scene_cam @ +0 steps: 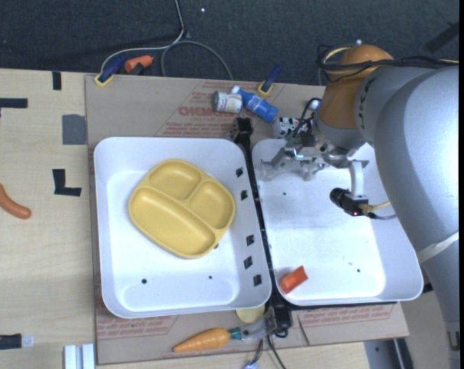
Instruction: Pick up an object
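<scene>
Wooden bench (31, 275), cardboard sheet (178, 110) on it carrying two white bins (116, 283); sausage (10, 201), carrot (203, 340), bottle (247, 102) lie loose.

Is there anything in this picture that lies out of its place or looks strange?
Yes. Several things lie outside the bins: a toy carrot on the bench at the near edge, a sausage far left, and a blue and white bottle on its side behind the bins. The yellow divided plate sits askew in the left bin.
</scene>
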Motion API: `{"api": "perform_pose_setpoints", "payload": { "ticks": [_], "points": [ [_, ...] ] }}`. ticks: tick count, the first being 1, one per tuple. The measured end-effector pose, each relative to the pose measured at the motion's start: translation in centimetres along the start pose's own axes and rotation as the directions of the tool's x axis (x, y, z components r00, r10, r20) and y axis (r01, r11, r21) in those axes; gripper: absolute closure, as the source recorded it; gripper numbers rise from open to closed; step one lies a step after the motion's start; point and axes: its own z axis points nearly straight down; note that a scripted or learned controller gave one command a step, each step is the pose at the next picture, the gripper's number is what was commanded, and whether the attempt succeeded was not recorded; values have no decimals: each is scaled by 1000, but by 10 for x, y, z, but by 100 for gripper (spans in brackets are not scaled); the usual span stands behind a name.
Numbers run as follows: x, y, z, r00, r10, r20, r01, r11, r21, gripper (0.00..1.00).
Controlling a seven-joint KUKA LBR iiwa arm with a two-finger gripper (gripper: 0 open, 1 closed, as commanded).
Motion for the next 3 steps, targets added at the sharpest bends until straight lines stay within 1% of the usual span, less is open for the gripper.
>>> {"api": "perform_pose_setpoints", "payload": {
  "ticks": [1,2,3],
  "points": [
    [9,5,0,1000,1,1,-1,1000,1,0],
    [8,-9,0,1000,2,2,-2,1000,0,0],
    [-2,5,0,1000,1,0,-1,1000,1,0]
  ]
}}
